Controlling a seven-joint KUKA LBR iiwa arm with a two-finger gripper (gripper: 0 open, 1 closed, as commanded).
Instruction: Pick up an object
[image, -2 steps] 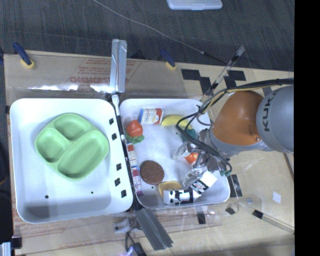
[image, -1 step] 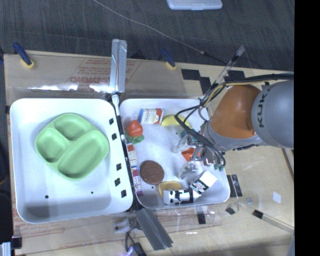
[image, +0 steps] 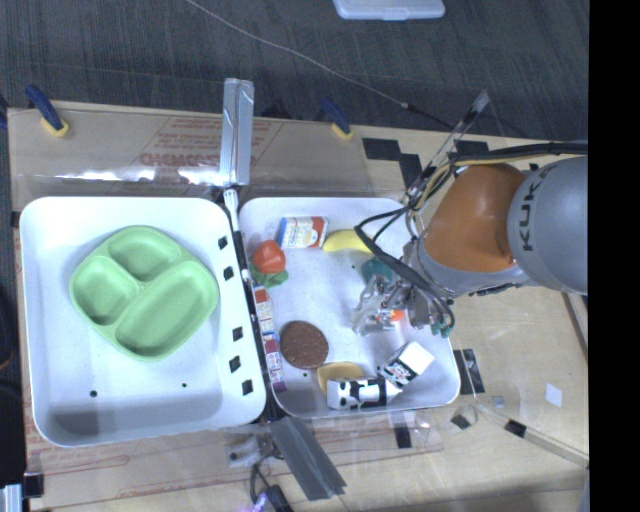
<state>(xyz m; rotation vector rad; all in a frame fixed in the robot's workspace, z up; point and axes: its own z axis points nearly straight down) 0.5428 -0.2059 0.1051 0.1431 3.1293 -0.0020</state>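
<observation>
One fixed cam above the bench, looking down at a slant on both shallow white plastic bins (image: 60, 400); arm side at view's right.

grey arm (image: 548, 225) (orange band, black cables)

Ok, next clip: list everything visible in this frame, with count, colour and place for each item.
Bins: two, white, side by side on the bench.
Divided plate: one, light green, in the left bin.
Small carton: one, white with blue and orange print, right bin, far side.
Banana: one, yellow, right of the carton.
Tomato-like toy: one, red with green, right bin near the divider.
Round disc: one, brown, right bin, near side.
Black-and-white items: two, right bin's near corner.
Clamps: two, blue and yellow, bench's far edge.
Arm: one, grey with an orange band, from the right.
End effector: one, low over the right bin.
</observation>
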